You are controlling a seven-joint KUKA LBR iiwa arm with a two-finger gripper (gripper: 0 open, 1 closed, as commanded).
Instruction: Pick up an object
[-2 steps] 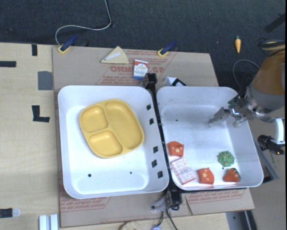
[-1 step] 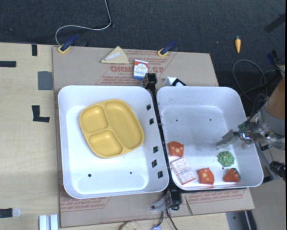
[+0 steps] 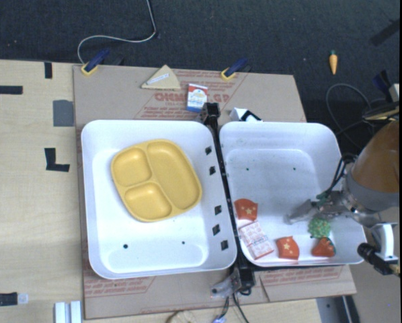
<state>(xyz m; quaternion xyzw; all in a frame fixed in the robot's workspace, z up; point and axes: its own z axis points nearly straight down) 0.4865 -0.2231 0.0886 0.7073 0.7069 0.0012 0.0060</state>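
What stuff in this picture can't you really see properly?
- Gripper: blurry in the camera view, so whether it's open or shut can't be told.
- Green object: partly covered by the gripper; its shape is unclear.
- Small box behind the bins: its print is too small to read.
- Arm: cut off at the right.

A robotics lab: clamped cardboard (image 3: 268, 93) under two white bins (image 3: 97, 180), taped bench markers (image 3: 3, 96), trailing cable (image 3: 130, 39).
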